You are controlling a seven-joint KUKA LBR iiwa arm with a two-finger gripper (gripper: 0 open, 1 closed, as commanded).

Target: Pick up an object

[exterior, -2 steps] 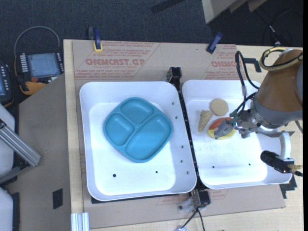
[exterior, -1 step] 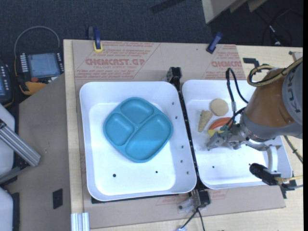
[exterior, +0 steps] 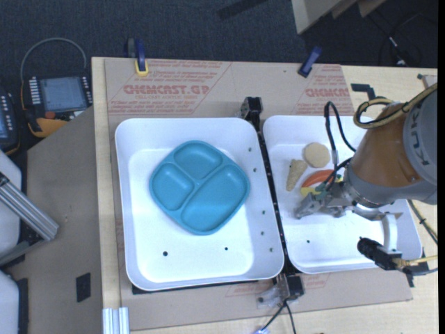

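In the right bin several small items lie near the far left part: a round tan piece, a pale cone-shaped piece and a red-orange piece with a bit of green beside it. My gripper is low in this bin, just in front of the red-orange piece and touching or nearly touching it. The arm's orange band covers the bin's right half. I cannot make out anything held.
The left bin holds a blue divided plate near its middle. A black divider rail runs between the bins. Cables loop over the arm at the right. Bare bin floor lies in front of the gripper.
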